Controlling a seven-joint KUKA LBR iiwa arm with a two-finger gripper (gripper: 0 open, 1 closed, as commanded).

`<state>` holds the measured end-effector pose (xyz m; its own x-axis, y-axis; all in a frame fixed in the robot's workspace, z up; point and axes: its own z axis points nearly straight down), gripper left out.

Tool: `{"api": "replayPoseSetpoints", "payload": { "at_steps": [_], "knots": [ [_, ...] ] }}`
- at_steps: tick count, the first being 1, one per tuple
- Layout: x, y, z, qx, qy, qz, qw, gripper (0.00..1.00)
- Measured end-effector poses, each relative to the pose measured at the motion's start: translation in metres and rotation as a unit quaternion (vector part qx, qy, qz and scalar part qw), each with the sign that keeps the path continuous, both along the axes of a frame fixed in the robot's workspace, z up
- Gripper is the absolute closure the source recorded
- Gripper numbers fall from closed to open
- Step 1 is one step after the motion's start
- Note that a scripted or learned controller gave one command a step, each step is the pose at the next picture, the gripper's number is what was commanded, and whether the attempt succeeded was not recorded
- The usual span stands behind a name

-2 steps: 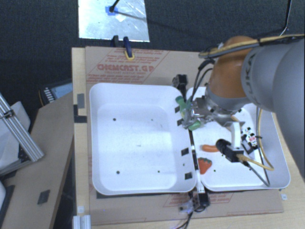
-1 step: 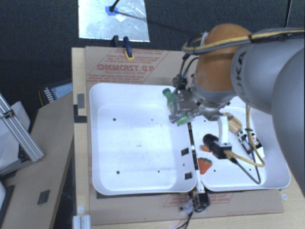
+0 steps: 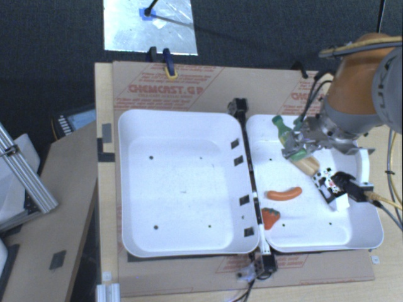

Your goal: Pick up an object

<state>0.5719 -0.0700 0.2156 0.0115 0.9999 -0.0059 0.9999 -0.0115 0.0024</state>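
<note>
Bench seen from above, as I watch from the remote station: at far left a metal rail (image 3: 25,178) slants past the bench edge, and a silvery sheet (image 3: 150,17) lies on the dark surface behind. The left bin (image 3: 182,187) sits on a printed cardboard sheet (image 3: 167,87) and meets the right bin (image 3: 315,231) along a line of black clips (image 3: 239,161). Four small things lie in the right bin. Closest to the divide, near the front, is a red-orange piece (image 3: 271,218) with a green end. Just behind it an orange sausage (image 3: 284,194), smooth and slightly curved, lies crosswise on the white floor. At the back of the bin is a green piece (image 3: 279,126), narrow and tilted. The gripper (image 3: 295,148) hangs low just to the right of the green piece. A tan piece (image 3: 308,165), rounded and pale, shows just beside the gripper on its front side. I cannot tell whether the gripper is open or closed, nor whether it touches either piece. The arm (image 3: 362,87), grey with an orange band, reaches in from the right
</note>
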Motion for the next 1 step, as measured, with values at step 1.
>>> {"api": "replayPoseSetpoints", "payload": {
  "at_steps": [1],
  "knots": [
    [-0.0698,0.0279,-0.0335,0.0041,0.005,0.006,1.0000,1.00]
  ]
}}
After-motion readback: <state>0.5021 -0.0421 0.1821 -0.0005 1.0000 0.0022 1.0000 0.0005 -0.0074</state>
